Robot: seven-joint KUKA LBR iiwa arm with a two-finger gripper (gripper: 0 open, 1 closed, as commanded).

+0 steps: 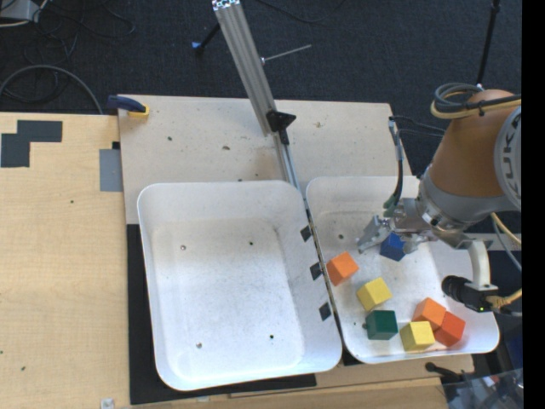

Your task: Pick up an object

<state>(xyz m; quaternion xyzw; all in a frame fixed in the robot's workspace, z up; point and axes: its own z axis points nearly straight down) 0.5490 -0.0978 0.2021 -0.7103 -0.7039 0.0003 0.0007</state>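
On the bench (pixel 51 254), going from the left, the left bin (pixel 170 203) lay bare white, and the right bin (pixel 341 196) beside it held all the blocks. Nearest the divide sat an orange block (pixel 342 267), then a yellow block (pixel 374 294) and a dark green block (pixel 381 324) just below it, with a second yellow block (pixel 417 335) and two orange-red blocks (pixel 441 320) clustered toward the near right corner. A blue block (pixel 392 247) sat up the bin from these, right at the end effector (pixel 381 233), and seemed the likely target. Whether the metal fingers were spread or pressed together could not be told, nor whether the blue block lay between them or merely beside them. The blocks looked like small painted cubes, probably light and stiff, with flat faces that should take a pinch well across two opposite sides; the paint might be a little slick, so a square, centred hold seemed wiser than one on an edge or corner. The arm (pixel 473 164) reached in from the right, its orange band bulking above the wrist, the wrist bent down and leftward so that the end effector sat low over the bin floor.
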